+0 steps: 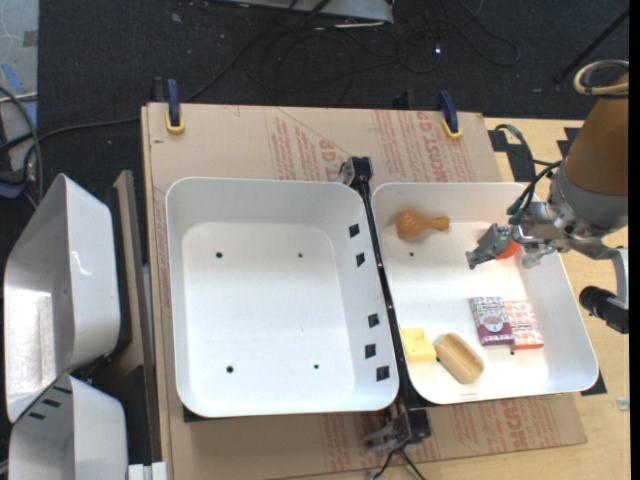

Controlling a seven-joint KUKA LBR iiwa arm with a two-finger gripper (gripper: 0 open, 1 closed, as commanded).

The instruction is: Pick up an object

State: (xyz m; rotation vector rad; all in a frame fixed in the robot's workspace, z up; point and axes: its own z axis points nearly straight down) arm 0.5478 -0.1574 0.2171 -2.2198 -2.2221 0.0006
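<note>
1. Hovering over the upper right part of the right bin (575, 363), the gripper (500, 245) hangs at the end of the grey arm (600, 158), which reaches in from the right.
2. Whether the fingers are spread or pressed together cannot be told; they are small, dark and partly merged with a small orange-red thing (509, 250) just beside them.
3. No object can be seen clearly between them, so nothing can be called held.
4. Candidates for the pick all lie in the right bin: a brown pear-shaped toy (418, 225) near the top left corner, a printed box (505, 322) in the middle right, a yellow block (417, 346) at the lower left, and a tan bread-like piece (459, 357) touching or just beside that block.
5. Beside it, the left bin (180, 208) sits on the same bench (300, 133).
6. As a judgement, the step in hand is the approach or the first close on a target, most likely the orange-red thing under the gripper.
7. What the next move seems to call for is a straight descent centred on that thing, a firm close, then a lift clear of the bin wall nearby.
</note>
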